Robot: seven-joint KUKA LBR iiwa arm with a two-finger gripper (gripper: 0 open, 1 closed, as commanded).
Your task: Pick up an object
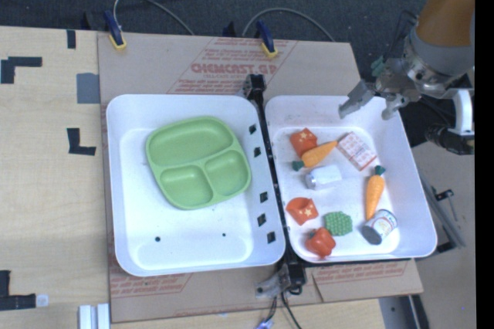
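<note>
The right bin (405, 136) holds several toy foods. Among them are a red pepper (304, 140), an orange wedge (319, 154), a red-and-white packet (356, 150), a grey-white block (323, 177), a carrot (374, 194), a red piece (301, 209), a green broccoli (338, 223), a small can (380, 226) and a red strawberry (321, 242). My gripper (370, 107) hangs over the bin's far right corner, above and behind the packet. Its two fingers (351, 105) are spread apart with nothing between them.
In the left bin (123, 188) lies a green divided plate (199, 161). Both bins rest on a cardboard sheet (224, 65) held by blue-and-yellow clamps (114, 32). Cables run across the dark floor behind.
</note>
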